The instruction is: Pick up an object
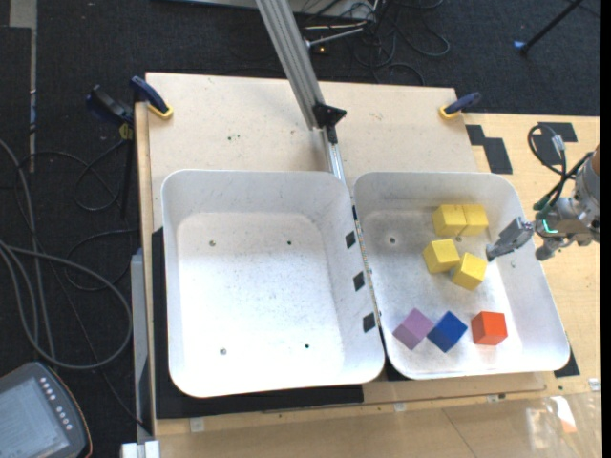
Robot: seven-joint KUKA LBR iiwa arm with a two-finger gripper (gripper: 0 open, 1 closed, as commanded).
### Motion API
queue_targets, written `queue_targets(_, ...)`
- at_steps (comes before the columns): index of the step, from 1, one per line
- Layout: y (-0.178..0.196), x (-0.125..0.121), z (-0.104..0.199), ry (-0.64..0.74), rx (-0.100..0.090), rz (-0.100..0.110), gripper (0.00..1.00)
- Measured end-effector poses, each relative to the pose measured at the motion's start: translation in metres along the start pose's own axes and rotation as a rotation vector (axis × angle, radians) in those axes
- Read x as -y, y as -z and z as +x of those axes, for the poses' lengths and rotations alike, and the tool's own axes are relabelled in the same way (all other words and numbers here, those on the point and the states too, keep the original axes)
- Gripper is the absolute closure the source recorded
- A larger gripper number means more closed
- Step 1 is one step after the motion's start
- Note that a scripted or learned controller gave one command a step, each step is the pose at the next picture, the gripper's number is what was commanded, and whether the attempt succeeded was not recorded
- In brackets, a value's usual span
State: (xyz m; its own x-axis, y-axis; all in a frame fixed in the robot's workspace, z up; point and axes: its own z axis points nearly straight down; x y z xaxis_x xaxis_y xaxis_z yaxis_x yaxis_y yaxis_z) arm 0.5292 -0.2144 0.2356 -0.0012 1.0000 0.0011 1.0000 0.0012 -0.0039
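A pale, speckled wooden bench top [286, 113] carries two shallow white plastic bins with rounded corners, set side by side. The left bin [191, 256] has a lightly flecked floor; the right bin [535, 294] holds all the loose pieces. A slim grey metal rail [286, 46] slants down from the top of the view to the seam between the bins. Two clamps with yellow and blue jaws [158, 103] grip the bench's far corners.

There are seven small blocks, matte and hard-edged. Four are yellow: a pair of yellow cubes [460, 220] touching each other near the far wall, a third yellow cube [442, 255] just below them, and a fourth yellow cube [469, 271] tilted beside it. Near the front wall sit one purple cube [413, 328], one blue cube [447, 331] and one orange-red cube [489, 327] in a row.

The grey metal two-finger gripper [509, 239] reaches in over the right bin's right rim, its tip just right of and above the tilted yellow cube, near it, with nothing visibly between the fingers. Whether they stand apart or together cannot be told.
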Motion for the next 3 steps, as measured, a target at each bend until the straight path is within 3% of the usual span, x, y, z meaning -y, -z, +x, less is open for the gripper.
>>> queue_targets(1,0.002,-0.001,0.000,0.000,0.001,-0.004,0.00)
queue_targets(3,-0.107,0.010,-0.010,-0.002,-0.001,0.002,0.00)
